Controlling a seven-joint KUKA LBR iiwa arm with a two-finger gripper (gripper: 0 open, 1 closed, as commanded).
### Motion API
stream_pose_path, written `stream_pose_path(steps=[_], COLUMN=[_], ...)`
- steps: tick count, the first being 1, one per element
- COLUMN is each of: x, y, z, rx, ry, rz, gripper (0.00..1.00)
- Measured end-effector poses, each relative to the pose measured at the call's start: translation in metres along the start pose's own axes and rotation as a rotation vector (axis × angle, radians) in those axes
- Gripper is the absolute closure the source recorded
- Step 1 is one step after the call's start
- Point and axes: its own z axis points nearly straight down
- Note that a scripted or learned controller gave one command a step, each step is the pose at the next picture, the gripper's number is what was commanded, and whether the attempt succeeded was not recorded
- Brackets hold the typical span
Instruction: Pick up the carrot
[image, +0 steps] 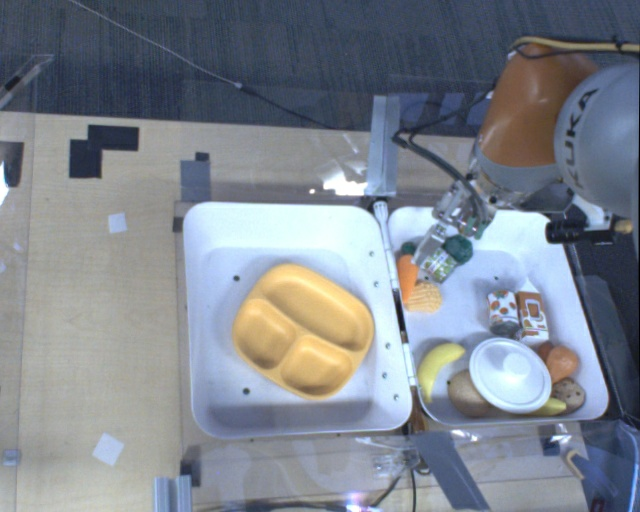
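Camera view: carrot (406, 277) in right bin (590, 330), against left wall, beside corn piece (425, 296). Gripper (440, 255) just right of carrot, tilted down-left, probably for reaching it sideways. Whether clenched or released: cannot tell. Not grasped yet.

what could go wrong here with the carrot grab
The carrot lies tight against the left wall of the right bin, so a finger may hit the wall instead of sliding beside it. The corn touches the carrot's lower end and could be pinched or dragged along. The gripper sits over a green item next to the carrot and might close on that.
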Motion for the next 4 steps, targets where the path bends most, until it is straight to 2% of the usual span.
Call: stream_pose_path(steps=[1,2,3,4], x=[0.018,0.076,0.014,-0.005], y=[-0.048,-0.113,-0.061,0.009], z=[0.072,0.097,0.089,-0.001], rx=[-0.011,0.0,0.001,0.0], ry=[-0.026,-0.004,0.001,-0.001], rz=[-0.024,-0.161,0.003,0.388], gripper=[0.0,0.0,0.0,0.0])
